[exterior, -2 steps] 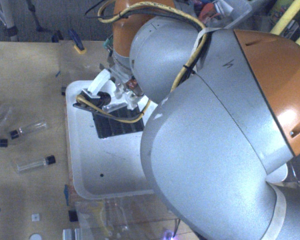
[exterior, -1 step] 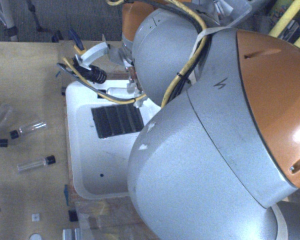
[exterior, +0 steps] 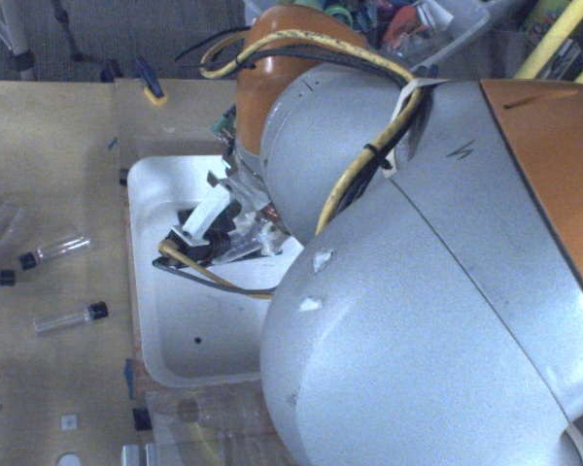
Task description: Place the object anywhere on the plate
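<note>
My gripper (exterior: 235, 241) reaches down into the white bin (exterior: 160, 289) near its upper middle, low over the bin floor. The grey arm (exterior: 408, 260) with its orange band (exterior: 291, 37) covers the right part of this bin and everything to its right. I can make out no object between the gripper's parts; that spot is dark and cluttered. A tiny dark speck (exterior: 197, 339) lies on the bin floor below the gripper.
Clear vials with black caps (exterior: 70, 316) (exterior: 53, 251) lie on the wooden bench left of the bin. A blue clip (exterior: 154, 89) sits at the bench's back edge. A clear tub of coloured items (exterior: 389, 3) stands behind the bench.
</note>
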### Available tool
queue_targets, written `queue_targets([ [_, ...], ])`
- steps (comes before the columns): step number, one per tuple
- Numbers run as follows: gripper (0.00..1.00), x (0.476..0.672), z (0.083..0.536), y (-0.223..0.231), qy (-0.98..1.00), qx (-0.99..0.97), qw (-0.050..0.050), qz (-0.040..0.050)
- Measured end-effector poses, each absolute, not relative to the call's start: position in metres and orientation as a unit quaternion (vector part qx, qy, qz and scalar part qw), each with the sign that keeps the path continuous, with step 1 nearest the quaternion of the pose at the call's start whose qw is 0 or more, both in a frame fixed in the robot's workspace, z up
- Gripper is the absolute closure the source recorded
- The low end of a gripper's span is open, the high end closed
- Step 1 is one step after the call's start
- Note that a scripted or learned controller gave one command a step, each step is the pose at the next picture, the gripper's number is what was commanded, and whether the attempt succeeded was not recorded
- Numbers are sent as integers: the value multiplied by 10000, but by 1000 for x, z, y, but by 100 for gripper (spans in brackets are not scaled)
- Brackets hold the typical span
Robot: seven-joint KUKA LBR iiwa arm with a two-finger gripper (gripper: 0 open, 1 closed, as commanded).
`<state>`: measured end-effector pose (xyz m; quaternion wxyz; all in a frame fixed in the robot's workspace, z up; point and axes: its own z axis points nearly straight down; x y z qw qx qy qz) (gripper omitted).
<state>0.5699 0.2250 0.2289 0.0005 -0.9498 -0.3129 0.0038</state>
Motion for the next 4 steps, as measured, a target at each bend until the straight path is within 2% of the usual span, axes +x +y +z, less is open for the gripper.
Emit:
queue_targets([
  [1,100,632,172,224,-2718,-9623,-5,12],
  [2,100,656,185,224,-4239,-9057,2,21],
  [3,100,654,168,220,-995,-9950,2,-11],
  [4,100,615,159,170,-2624,-9650,7,38],
])
